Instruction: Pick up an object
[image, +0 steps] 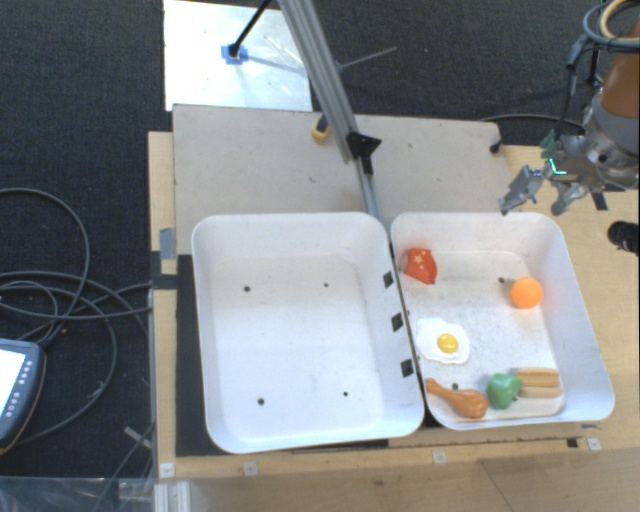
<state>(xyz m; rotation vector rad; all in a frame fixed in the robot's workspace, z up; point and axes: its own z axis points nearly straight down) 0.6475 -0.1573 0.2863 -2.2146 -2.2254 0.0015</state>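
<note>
The right bin (575, 290) holds several toy foods: a red strawberry piece (420, 265), an orange ball (526, 292), a fried egg (443, 342), a brown drumstick (458, 397), a green pepper (503, 389) and a hot dog bun (538, 381). My gripper (545, 195) hangs over the far right corner of that bin, above its back rim, well apart from all the food. Its two fingers are spread and open with nothing between them.
The left bin (215, 300) sits beside the right one, and a slanted metal pole (330, 85) crosses the back of the bench. Cables (70, 290) and a tablet (15, 385) lie on the floor at the left.
</note>
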